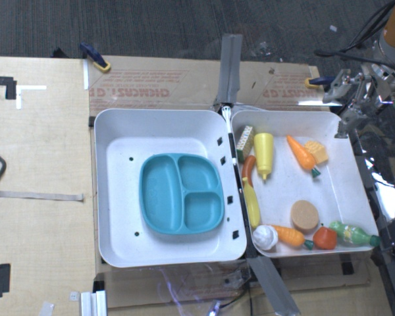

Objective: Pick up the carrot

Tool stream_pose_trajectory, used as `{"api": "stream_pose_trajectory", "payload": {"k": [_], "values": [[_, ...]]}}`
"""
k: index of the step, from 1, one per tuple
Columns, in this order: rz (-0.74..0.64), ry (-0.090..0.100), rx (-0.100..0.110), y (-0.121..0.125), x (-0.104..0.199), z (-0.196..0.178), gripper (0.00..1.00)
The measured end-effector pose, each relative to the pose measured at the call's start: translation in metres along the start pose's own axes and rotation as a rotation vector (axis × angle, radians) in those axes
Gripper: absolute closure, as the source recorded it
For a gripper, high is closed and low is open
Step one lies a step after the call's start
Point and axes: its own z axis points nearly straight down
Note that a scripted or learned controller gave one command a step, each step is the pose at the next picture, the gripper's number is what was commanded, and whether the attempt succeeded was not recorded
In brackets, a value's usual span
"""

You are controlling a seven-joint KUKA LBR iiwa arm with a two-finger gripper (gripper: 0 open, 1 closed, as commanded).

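Carrot (301, 153) lies left of gripper (347, 118).

My view is evenly and brightly lit from overhead, with soft, short shadows. The left bin (105, 176) serves as my landmark: its white floor is close to washed out, and the teal tray (182, 193) inside it casts only a faint shadow along its near edge. Right of that bin, the second bin (342, 196) shows glare along its right wall. Beyond it, the dark floor (184, 12) looks grainy. Far right of it, my gripper (365, 101) is slightly soft and hard to resolve against clutter.
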Motion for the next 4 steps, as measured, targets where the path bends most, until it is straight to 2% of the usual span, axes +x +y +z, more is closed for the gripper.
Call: {"api": "stream_pose_trajectory", "payload": {"k": [1, 2, 3, 4], "values": [[0.083, 0.000, -0.001, 0.023, 0.021, 0.141, 0.00], [0.117, -0.002, 0.000, 0.042, 0.025, 0.169, 0.00], [0.114, -0.009, 0.002, 0.042, 0.022, 0.157, 1.00], [-0.288, -0.001, -0.001, 0.045, 0.085, 0.170, 1.00]]}}
